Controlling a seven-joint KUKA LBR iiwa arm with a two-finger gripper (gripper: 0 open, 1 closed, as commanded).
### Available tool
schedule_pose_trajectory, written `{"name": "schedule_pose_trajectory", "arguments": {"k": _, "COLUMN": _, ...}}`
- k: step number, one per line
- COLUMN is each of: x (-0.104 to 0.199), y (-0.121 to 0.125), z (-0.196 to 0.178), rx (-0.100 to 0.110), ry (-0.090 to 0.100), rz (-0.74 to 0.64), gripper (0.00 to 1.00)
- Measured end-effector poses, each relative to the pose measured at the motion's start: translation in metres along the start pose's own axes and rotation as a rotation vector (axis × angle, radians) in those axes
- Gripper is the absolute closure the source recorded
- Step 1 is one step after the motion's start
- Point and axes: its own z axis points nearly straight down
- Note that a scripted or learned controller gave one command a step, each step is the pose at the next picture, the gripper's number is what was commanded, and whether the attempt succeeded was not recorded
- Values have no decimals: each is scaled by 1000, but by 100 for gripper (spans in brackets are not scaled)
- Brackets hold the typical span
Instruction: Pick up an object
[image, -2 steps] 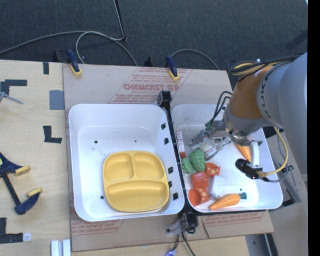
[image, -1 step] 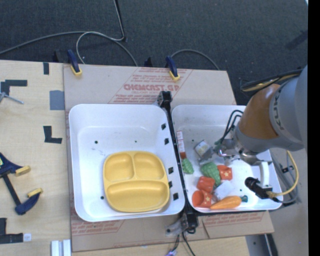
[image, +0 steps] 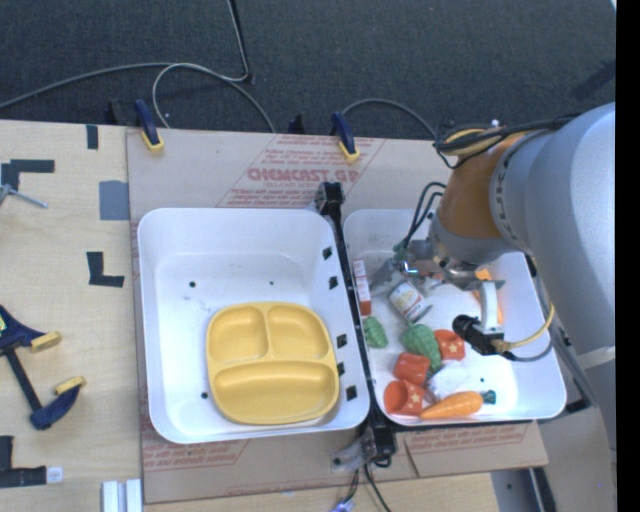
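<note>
While the left bin (image: 165, 300) holds a yellow divided plate (image: 272, 362), the right bin (image: 535, 385) carries a small can (image: 406, 300), green pieces (image: 421, 342), red pieces (image: 410, 367) and a carrot (image: 452, 405). Lying near the front wall, the carrot runs left to right. Reaching in from the right, the arm sets its end effector (image: 408, 270) low beside the can; its spread cannot be told.
</note>
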Motion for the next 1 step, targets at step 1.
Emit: {"name": "schedule_pose_trajectory", "arguments": {"k": 1, "x": 1, "y": 0, "z": -10, "rx": 1, "ry": 2, "rz": -2, "gripper": 100}}
